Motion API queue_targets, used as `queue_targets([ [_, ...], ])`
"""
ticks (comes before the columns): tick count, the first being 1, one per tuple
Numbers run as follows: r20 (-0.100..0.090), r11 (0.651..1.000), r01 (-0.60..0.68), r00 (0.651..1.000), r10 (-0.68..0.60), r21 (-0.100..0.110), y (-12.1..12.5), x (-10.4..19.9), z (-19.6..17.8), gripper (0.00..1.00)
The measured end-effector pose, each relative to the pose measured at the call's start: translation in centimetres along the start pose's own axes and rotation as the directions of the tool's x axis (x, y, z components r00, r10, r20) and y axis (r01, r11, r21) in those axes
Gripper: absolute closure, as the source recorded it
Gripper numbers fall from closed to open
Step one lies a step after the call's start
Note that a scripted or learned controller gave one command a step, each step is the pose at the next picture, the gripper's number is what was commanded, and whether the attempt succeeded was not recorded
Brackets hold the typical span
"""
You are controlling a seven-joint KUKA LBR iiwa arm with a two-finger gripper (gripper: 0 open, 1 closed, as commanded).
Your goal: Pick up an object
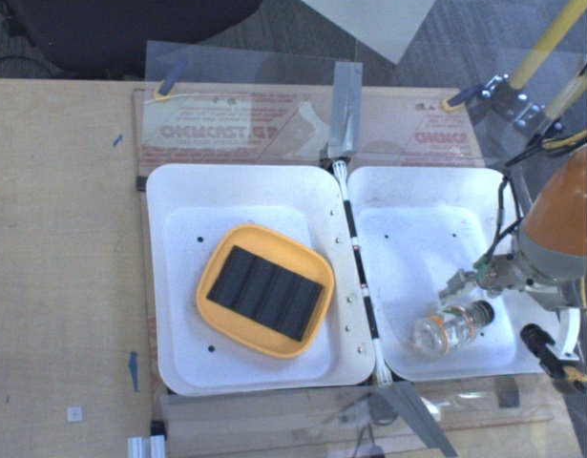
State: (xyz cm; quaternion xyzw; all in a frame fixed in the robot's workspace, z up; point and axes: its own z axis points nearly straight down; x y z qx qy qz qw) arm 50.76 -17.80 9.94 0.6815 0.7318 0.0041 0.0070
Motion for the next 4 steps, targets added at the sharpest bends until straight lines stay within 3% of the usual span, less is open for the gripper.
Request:
queue_targets([
  [1,-0.002,0.998,0.070,0.998,-0.070,0.005,-2.2,5.3,1.0,0.00],
  [2,-0.004,0.998,0.063,0.998,-0.063,0.014,-2.9,-1.1,-2.9,0.00],
  [3,-0.003,0.981,0.194,0.981,-0.194,0.008,-2.3,4.4,1.0,0.00],
  [4,-0.003,0.935,0.355,0.935,-0.355,0.004,-2.0,7.7,0.9,0.00],
])
